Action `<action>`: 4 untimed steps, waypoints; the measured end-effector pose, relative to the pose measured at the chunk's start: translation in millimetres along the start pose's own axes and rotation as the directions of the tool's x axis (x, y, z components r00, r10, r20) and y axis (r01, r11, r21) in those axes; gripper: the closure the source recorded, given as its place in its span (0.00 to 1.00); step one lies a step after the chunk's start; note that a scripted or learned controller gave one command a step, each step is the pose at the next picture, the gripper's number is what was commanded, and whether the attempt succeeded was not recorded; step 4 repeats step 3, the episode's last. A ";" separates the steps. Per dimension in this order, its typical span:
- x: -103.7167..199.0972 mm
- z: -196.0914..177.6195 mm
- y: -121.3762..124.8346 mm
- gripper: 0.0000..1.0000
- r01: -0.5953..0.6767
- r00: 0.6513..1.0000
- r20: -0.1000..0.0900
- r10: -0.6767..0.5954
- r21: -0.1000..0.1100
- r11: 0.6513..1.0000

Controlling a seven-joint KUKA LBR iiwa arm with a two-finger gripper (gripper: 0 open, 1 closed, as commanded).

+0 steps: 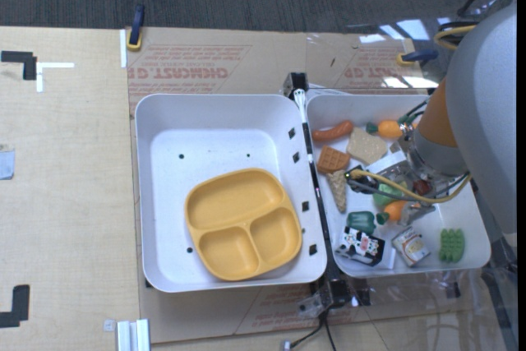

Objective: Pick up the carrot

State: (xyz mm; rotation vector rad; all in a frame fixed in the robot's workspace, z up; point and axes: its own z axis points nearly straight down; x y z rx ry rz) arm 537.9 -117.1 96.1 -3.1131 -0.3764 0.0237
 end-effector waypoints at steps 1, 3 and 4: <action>-36.6 -7.5 -17.4 1.00 0.053 0.996 -0.068 -0.055 -0.037 0.998; -36.5 -9.0 -14.5 0.00 -0.024 0.997 -0.074 0.022 -0.035 0.999; -36.5 -9.0 -14.5 0.00 -0.024 0.997 -0.074 0.022 -0.035 0.999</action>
